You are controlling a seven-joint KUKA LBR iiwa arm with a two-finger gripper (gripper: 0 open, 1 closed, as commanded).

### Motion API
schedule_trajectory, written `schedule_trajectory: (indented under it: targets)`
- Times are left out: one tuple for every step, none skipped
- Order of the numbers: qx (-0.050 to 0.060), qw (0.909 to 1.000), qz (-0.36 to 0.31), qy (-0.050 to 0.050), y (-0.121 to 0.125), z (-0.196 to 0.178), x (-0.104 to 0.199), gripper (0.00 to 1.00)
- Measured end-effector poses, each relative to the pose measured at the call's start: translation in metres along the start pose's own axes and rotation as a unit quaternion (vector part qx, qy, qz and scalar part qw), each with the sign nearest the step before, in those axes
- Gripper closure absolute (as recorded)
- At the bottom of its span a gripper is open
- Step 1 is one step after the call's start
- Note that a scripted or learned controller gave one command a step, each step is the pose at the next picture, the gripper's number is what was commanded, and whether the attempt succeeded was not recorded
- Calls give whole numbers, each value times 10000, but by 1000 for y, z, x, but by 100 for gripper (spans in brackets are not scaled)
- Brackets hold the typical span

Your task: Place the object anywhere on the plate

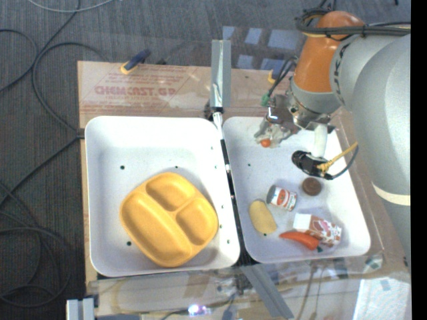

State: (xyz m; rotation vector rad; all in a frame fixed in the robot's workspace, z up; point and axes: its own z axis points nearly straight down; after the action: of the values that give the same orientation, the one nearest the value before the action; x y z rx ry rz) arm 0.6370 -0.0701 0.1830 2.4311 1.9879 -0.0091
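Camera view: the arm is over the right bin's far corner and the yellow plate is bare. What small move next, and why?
Probably settle the tool onto the small orange-and-white item beneath it. The yellow plate in the left bin holds nothing, and no item is visibly gripped, so a pick has to come first.

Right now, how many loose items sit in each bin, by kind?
Yellow divided plate, left bin: 1
Can, right bin: 1
Potato-like piece: 1
Carrot: 1
Brown disc: 1
Red-and-white packet: 1
Total: 6
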Motion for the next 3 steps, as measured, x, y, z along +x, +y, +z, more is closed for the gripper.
schedule_trajectory:
  targets:
    - [2, 9996, -276, 17, -92, -43, 33, 100]
    - [11, 9934, -1148, 19, -160, -9, 77, 100]
    - [10, 9934, -1144, 20, -160, -9, 77, 0]
